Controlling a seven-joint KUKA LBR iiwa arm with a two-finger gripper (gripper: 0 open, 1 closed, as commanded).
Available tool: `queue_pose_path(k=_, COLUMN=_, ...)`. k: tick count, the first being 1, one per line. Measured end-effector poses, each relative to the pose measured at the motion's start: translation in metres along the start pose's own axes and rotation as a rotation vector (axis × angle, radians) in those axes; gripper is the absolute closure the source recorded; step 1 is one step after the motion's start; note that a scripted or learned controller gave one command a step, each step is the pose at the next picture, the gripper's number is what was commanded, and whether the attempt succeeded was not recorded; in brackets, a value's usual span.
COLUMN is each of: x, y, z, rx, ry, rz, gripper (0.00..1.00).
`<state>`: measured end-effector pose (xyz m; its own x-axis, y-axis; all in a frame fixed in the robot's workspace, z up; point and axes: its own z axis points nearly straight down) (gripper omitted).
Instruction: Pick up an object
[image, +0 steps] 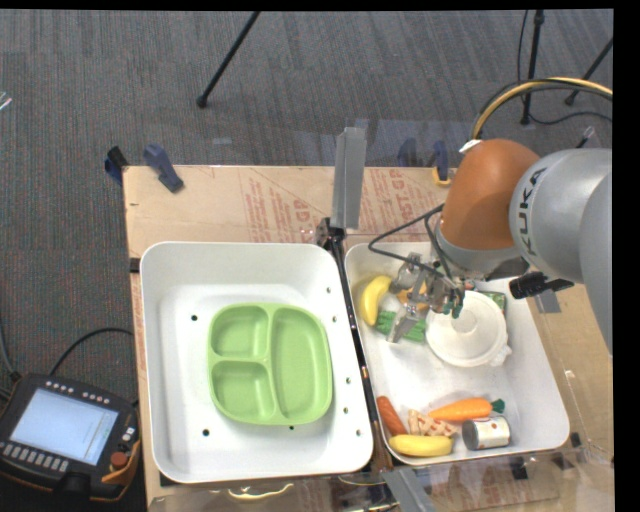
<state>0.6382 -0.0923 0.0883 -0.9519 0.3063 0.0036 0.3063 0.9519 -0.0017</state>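
Note:
My gripper (418, 300) hangs low over the upper part of the right bin (545, 375), beneath the orange band of the arm. A yellow banana (373, 298) lies just left of it, near the bin's left wall. A green packet (398, 324) sits partly under the gripper. Right of the gripper stands a white bowl (470, 338), close beside it. I see nothing clearly held.
Along the right bin's front edge lie a red sausage-like piece (390, 414), a carrot (462, 409), a small can (487, 433), a tan ridged piece (431, 425) and a yellow piece (421, 446). The left bin (170, 300) holds a green divided plate (270, 362).

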Motion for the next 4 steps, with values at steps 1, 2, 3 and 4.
queue_pose_path(k=1, x=0.058, y=-0.008, z=0.001, rx=-0.002, ry=-0.003, rz=0.069, gripper=0.0)
queue_pose_path(k=2, x=0.011, y=0.002, z=0.0, rx=-0.003, ry=-0.006, rz=0.135, gripper=0.0)
queue_pose_path(k=3, x=0.042, y=-0.084, z=0.0, rx=-0.002, ry=-0.006, rz=0.173, gripper=0.0)
queue_pose_path(k=4, x=0.023, y=-0.013, z=0.001, rx=-0.006, ry=-0.003, rz=0.194, gripper=0.0)
